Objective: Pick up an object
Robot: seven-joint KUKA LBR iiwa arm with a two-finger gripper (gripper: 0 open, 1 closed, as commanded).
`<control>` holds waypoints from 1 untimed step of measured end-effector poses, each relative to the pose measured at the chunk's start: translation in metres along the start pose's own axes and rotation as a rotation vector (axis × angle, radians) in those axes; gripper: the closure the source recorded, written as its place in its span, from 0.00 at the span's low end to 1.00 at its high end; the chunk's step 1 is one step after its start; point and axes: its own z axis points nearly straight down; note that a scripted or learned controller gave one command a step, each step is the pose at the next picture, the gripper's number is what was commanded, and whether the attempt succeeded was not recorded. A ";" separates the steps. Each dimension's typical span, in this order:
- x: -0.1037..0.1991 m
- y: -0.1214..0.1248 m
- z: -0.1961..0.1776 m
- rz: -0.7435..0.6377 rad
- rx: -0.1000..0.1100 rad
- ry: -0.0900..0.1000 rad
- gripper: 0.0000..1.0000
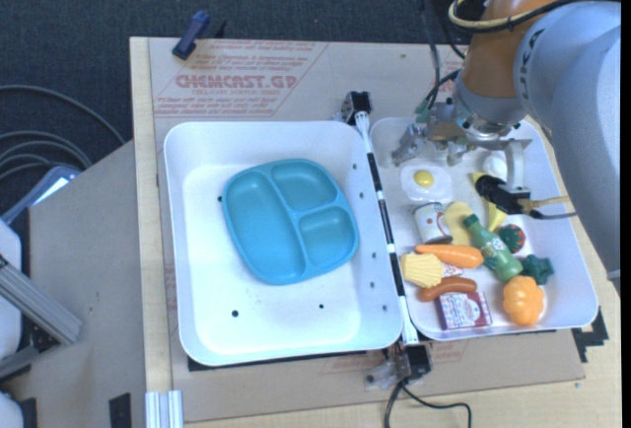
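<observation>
Biggest thing first: the counter [246,71], a brown board with red lettering, carrying the two white bins side by side. The left bin [197,298] has just one item, a blue divided tray [289,219] lying flat near its middle, well apart from the walls, so it would be easy to approach but awkward to pinch for its width.

And here's the arm [582,71], grey with its orange band, reaching in from the right and hanging over the far end of the right bin [577,303]. The hand [461,135] sits low over that far end, just beside the fried egg [424,181]. Whether it's open or closed, I cannot tell from this angle, and nothing shows between it as held.

Now the small stuff, and this is where the pick looks likely: the right bin is crowded with toy food. A green bottle [490,244] lies tilted across the middle, a carrot [451,254] touching beside it, a sausage [449,290] and corn [422,268] toward the divider, an orange [523,300] and a small purple box [463,312] at the near end. My read: the egg is the nearest candidate, flat and tricky to grip.
</observation>
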 end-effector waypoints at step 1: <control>0.001 -0.001 0.010 0.000 0.001 0.000 0.00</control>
